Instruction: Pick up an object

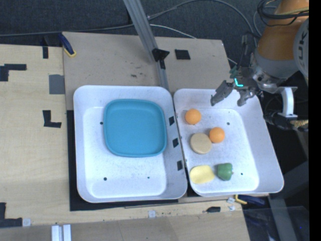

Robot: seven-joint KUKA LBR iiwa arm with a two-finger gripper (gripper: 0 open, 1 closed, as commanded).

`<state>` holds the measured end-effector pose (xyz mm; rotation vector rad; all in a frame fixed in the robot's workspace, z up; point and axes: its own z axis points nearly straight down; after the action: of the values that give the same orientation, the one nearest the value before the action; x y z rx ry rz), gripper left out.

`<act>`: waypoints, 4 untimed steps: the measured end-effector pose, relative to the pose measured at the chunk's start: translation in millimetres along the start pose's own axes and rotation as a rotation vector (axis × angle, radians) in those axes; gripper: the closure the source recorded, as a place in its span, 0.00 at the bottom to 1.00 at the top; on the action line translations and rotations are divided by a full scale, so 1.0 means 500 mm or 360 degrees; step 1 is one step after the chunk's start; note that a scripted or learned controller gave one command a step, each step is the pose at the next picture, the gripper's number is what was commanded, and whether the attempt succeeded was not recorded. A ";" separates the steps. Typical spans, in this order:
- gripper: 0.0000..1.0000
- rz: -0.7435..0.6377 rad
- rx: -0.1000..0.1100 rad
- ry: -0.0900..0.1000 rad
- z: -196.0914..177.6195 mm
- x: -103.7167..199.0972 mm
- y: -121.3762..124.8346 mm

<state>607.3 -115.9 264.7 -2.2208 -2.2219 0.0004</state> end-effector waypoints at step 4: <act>0.00 0.0000 -0.0018 -0.0004 0.270 0.007 -0.031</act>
<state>591.8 -112.5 129.7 -2.2273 -2.2288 -0.0096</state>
